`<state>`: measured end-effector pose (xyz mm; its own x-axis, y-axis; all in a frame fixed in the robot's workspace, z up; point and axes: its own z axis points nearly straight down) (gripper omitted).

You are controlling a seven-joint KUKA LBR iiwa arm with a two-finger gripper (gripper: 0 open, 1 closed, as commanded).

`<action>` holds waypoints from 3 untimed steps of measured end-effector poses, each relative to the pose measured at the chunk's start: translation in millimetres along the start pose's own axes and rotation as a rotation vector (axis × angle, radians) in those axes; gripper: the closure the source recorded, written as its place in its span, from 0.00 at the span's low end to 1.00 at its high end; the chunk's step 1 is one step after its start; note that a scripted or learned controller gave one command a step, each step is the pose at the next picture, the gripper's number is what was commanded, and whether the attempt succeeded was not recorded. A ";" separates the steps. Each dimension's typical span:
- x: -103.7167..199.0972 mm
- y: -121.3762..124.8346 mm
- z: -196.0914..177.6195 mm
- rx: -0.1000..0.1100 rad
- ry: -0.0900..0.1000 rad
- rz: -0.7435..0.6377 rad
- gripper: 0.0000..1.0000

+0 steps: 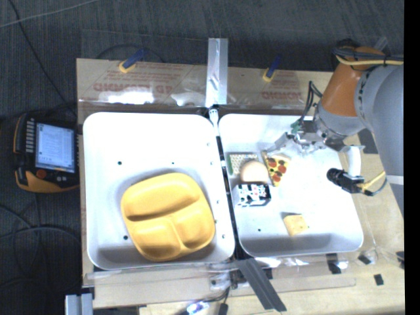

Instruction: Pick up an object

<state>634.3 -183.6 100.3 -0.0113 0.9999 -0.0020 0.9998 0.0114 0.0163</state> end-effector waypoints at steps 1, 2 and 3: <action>50.0 -19.0 -50.9 0.018 0.001 -0.138 0.00; 18.1 -43.3 1.3 -0.012 -0.009 -0.192 0.00; 14.7 -33.1 10.0 0.004 -0.001 0.085 0.00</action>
<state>601.1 -169.3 89.7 0.0735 0.9973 -0.0022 0.9972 -0.0734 0.0124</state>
